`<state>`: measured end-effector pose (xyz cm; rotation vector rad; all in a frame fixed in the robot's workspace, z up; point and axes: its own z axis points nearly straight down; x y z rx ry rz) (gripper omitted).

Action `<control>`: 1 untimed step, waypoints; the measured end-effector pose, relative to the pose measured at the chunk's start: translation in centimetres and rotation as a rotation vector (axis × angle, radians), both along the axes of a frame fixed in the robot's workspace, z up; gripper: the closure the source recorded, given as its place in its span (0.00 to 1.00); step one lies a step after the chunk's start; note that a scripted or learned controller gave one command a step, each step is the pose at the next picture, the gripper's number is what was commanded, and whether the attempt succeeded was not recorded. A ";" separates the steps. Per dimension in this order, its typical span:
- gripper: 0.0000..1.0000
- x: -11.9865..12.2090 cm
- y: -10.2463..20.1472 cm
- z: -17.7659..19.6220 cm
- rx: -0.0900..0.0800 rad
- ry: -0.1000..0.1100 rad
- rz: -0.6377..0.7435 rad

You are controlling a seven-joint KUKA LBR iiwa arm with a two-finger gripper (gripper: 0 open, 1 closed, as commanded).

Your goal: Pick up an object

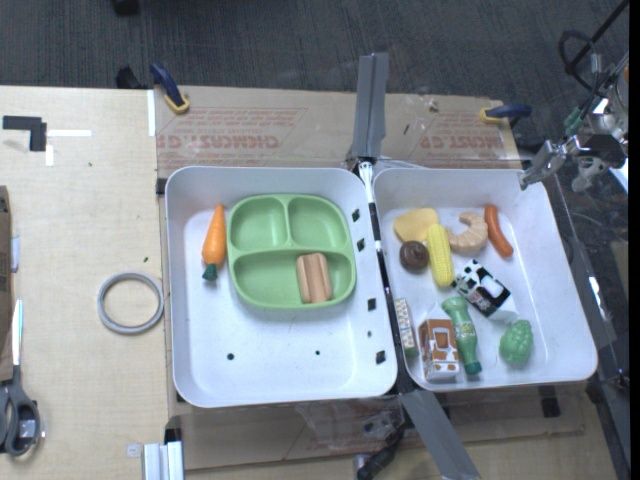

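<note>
The counter (80, 218) carries two shallow white bins side by side. The left bin (270, 368) holds a green divided plate (290, 230) with a hot dog (314, 277) in its lower compartment and a carrot (213, 240) lying just beside the plate's left rim. The right bin (565, 298) is the busy one: a corn cob (439, 255), a yellow piece (415, 224) above it, a croissant (468, 232), a small sausage (498, 231), a brown round piece (414, 257), a black-and-white toy (483, 290), a green bottle (461, 335), a little carton (437, 349) and a green lumpy fruit (516, 342).

At the far right edge, over the right bin's upper corner, some dark metal gear (585, 153) pokes in — probably the arm's end, but I cannot tell whether the hand is spread or closed from here.

No object has been lifted yet. To my eye the easiest pick is something with room around it: the sausage or the green fruit, each lying a little apart from its neighbours. The corn touches the brown piece and the yellow one, and the bottle lies against the carton, so a descent there risks nudging two things at once.

Off to the left on the counter lie a grey ring (131, 301) and scissors (17, 408), well out of the way.
</note>
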<state>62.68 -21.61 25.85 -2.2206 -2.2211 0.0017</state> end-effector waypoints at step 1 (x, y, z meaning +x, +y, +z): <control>0.00 -1.0 3.4 -11.7 0.000 0.002 -0.121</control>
